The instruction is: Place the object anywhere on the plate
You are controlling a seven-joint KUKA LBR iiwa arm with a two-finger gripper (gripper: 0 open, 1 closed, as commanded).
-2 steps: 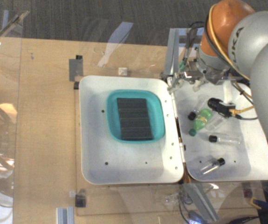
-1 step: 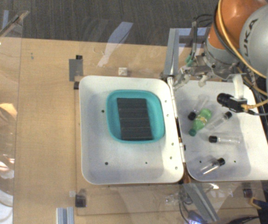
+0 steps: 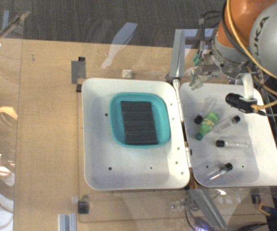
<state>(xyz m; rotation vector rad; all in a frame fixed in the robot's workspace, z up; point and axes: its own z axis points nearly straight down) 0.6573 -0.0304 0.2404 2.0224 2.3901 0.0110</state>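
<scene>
The object here looks like the small green bottle, lying in the right bin toward its left side, a bit far of the middle. It has a darker green cap end pointing near-left, and a black-capped clear tube sits right up against it on the far side. Three more clear tubes with black caps are scattered around it: one just to its right, one further right and nearer, and one close to the near wall. The plate is the teal one with a dark ribbed insert, sitting in the left bin, well apart from the bottle. The gripper hangs over the far-left corner of the right bin, not touching anything I can make out. Honestly can't tell if it's clenched or released, too cluttered with cables up there. Nothing visible between its tips.
</scene>
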